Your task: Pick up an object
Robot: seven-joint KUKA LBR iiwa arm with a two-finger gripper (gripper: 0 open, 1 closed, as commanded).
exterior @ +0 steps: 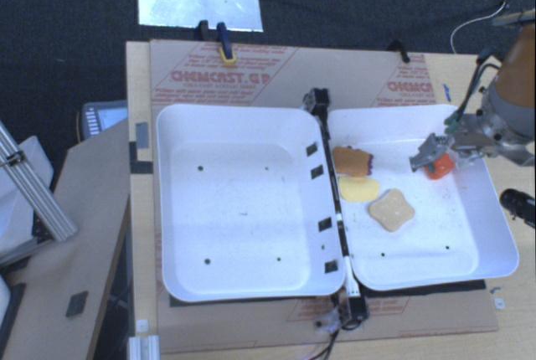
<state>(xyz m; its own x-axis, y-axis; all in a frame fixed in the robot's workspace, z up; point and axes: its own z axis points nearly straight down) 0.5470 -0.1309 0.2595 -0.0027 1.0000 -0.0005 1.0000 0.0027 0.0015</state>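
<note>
My gripper [429, 154] hangs over the right part of the right bin [469, 266], at the end of the grey arm reaching in from the right. A small orange-red object [440, 168] lies right under and beside it, partly covered by it. I cannot tell whether the two touch. Further left in the same bin are a brown and orange piece [352, 160] by the dividing wall, a flat yellow piece [358, 189] just below it, and a beige lumpy piece [391, 210] toward the middle.
The left bin [243, 266] stands beside the right one, sharing a middle wall with black clips [327, 224]. Both bins rest on a cardboard sheet [251, 75]. A black part [517, 206] sticks in near the right bin's right rim.
</note>
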